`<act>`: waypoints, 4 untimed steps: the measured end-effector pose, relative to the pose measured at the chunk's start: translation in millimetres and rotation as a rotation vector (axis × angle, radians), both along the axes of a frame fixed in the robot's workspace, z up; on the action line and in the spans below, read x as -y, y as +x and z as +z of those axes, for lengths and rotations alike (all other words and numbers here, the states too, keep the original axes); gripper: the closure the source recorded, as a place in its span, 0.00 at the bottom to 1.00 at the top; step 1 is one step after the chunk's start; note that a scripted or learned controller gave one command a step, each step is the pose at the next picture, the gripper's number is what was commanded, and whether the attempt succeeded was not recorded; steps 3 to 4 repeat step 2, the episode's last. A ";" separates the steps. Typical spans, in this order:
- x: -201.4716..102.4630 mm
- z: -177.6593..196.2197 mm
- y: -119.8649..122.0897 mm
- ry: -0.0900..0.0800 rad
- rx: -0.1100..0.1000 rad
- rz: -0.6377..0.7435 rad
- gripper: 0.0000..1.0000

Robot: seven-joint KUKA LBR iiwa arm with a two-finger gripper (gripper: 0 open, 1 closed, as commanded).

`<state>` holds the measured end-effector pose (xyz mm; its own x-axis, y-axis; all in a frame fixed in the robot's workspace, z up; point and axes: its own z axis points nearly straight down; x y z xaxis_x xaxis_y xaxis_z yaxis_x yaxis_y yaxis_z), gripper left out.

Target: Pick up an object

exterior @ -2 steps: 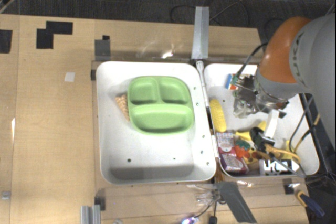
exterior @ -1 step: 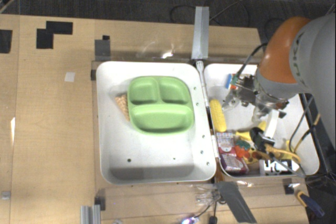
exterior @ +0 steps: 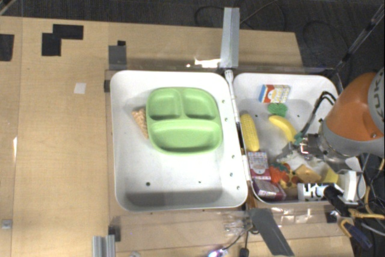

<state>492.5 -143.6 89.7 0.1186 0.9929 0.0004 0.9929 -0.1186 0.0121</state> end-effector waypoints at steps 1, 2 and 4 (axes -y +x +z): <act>-35.4 0.5 67.6 -0.002 0.006 0.087 0.00; -37.7 9.9 69.9 0.002 0.008 0.093 1.00; -37.7 9.9 69.9 0.002 0.008 0.093 1.00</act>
